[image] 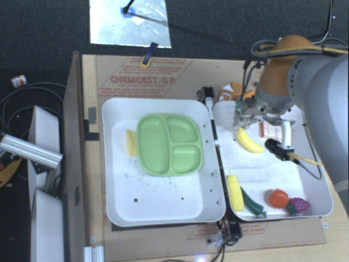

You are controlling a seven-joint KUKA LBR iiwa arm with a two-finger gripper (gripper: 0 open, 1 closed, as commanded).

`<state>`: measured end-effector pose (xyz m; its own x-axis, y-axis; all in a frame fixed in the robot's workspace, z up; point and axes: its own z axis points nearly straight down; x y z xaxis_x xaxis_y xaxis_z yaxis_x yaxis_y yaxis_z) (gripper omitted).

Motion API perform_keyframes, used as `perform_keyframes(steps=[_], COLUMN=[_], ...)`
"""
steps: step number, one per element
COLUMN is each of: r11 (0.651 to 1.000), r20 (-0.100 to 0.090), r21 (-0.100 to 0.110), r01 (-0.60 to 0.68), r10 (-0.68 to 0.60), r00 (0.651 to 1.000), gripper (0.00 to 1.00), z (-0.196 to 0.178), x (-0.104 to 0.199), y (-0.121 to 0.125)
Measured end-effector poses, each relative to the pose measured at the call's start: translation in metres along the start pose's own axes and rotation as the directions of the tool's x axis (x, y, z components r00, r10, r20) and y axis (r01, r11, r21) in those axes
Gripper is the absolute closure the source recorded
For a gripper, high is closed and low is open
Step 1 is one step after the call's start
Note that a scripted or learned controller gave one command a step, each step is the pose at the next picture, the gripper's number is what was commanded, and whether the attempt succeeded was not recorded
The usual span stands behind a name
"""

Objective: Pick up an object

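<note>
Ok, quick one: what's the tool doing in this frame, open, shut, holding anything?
Tool: cannot be told; it hangs over the right bin, just above the banana, with nothing seen in its grip.

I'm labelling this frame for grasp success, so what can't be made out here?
- The hand: the grey arm's wrist covers it in the camera view, so any grip is unclear.
- The yellow flat piece in the left white bin: partly under the green divided plate.
- The orange item behind the right bin: partly hidden by the arm, too small to identify.
- The red-and-white packet: print too blurred to read.
</note>
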<state>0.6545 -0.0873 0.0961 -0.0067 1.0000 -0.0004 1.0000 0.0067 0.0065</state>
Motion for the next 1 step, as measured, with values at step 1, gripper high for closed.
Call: perform_keyframes(steps=[1], r11=[1.0], r20=[-0.001], r21=[-0.002], r01=[0.0], r10=[0.0], r00=[1.0], gripper=[1.0], z=[-0.1092], x=[0.0276], y=[-0.045])
